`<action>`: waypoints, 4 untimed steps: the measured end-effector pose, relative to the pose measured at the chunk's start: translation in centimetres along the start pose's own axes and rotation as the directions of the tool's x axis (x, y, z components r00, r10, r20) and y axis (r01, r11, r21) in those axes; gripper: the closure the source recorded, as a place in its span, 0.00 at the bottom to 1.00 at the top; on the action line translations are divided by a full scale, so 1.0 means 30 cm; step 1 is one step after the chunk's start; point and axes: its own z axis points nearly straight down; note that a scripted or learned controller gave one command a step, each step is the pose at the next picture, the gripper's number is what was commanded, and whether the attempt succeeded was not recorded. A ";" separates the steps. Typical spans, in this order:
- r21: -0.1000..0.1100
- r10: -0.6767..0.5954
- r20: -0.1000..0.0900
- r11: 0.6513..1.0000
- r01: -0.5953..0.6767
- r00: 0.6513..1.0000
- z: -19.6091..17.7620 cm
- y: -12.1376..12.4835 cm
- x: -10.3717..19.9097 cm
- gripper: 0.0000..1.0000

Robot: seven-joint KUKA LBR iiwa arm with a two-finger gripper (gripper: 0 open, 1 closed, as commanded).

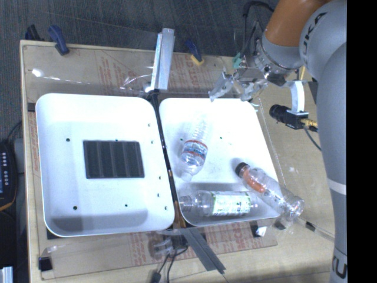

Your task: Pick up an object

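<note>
— Bins first: what is in them?

— Left bin holds a dark ribbed rectangular panel. Right bin holds three clear plastic bottles: one near its middle, one with a green label along the near wall, one with an orange label tilted over the right rim.

— And the gripper?

— The gripper hovers at the right bin's far edge, well apart from the bottles. Its translucent fingers look parted, with nothing between them.

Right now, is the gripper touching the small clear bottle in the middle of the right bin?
Apart. The camera view shows the gripper up at the right bin's far rim, with bare white floor between it and the small clear bottle.
</note>
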 end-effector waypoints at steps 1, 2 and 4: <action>0.001 0.025 0.000 1.000 -0.025 1.000 0.454 0.024 0.173 0.00; -0.002 -0.026 0.000 1.000 0.026 1.000 0.521 -0.165 -0.069 0.00; -0.018 -0.294 0.008 0.956 0.294 0.956 0.608 -0.555 -0.126 0.00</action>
